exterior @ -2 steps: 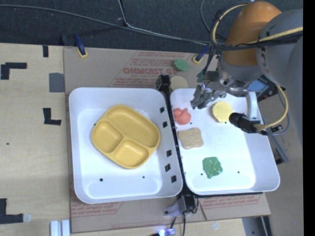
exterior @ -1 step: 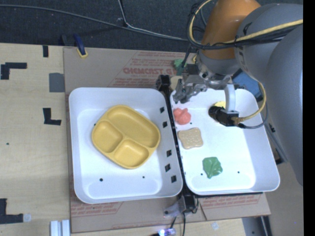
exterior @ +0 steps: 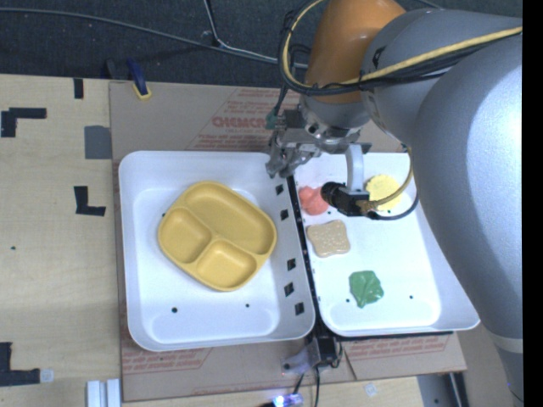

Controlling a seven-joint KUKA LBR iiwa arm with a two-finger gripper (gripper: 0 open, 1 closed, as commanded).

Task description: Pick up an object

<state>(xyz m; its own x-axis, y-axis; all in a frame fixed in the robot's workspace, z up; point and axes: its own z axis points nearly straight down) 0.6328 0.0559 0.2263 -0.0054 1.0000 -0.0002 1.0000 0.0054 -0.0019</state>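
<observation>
Two white bins sit side by side on the table (exterior: 51,253), the hand (exterior: 287,161) low over their shared rim. Whether it grips anything cannot be told. Just right of it lie a pink piece (exterior: 312,200), a tan waffle (exterior: 328,238) and a green piece (exterior: 366,288).

A robotics lab or test cell is indicated here, not a home. A pale wooden bench (exterior: 51,253) is seen, marked with black tape pieces (exterior: 85,200), and a brown cardboard sheet (exterior: 212,117) is laid over it. Two shallow white bins (exterior: 136,312) are set side by side on that sheet. A large grey industrial arm (exterior: 475,142) with an orange band (exterior: 352,32) is mounted at the right, with yellow and black cables (exterior: 441,49) run along it. More loose cables (exterior: 212,24) are strung across the dark backdrop behind.
</observation>
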